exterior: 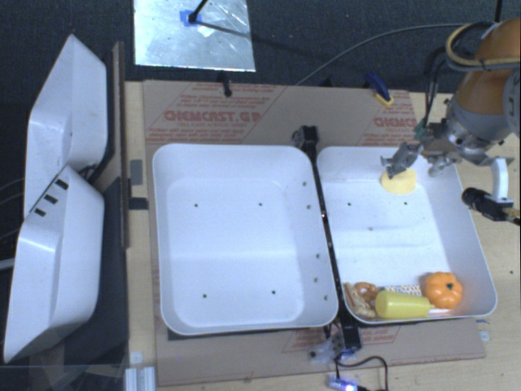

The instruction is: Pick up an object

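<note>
In the right shallow white bin (456, 243), a pale yellow disc (399, 182) lies at the back; an orange pumpkin-shaped toy (443, 289) and a yellow-green bottle (400, 305) lie along the front.

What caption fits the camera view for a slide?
KUKA arm's gripper poised at a pale yellow disc in the right bin; orange pumpkin lies at the near edge.

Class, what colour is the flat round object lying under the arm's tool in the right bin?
Pale yellow: the flat round object, seen in the camera view.
</note>
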You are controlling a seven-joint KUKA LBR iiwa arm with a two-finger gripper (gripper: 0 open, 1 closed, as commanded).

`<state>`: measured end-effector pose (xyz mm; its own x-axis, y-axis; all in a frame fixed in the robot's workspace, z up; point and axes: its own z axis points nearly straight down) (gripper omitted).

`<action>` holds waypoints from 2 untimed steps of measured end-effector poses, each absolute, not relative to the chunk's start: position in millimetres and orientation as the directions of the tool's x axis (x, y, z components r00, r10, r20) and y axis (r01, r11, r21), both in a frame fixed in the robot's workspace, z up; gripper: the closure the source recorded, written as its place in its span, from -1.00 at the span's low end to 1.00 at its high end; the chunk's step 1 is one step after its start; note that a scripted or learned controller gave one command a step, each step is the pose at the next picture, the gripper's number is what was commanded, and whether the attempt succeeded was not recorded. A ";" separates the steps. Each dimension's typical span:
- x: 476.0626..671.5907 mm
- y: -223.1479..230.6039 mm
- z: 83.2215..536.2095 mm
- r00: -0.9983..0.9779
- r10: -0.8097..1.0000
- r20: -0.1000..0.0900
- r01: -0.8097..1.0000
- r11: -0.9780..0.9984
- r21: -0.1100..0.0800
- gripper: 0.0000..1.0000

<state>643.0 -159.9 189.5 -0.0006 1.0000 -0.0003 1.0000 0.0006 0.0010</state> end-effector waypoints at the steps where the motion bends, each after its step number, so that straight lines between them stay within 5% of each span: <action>1: 608.4 -201.8 196.1 0.004 1.000 -0.001 1.000 -0.004 0.001 -1.00; 2: 609.5 -199.4 195.8 0.000 1.000 0.000 1.000 0.000 0.001 -1.00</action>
<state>609.5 -199.4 195.8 -0.0003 1.0000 -0.0005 1.0000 0.0003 0.0011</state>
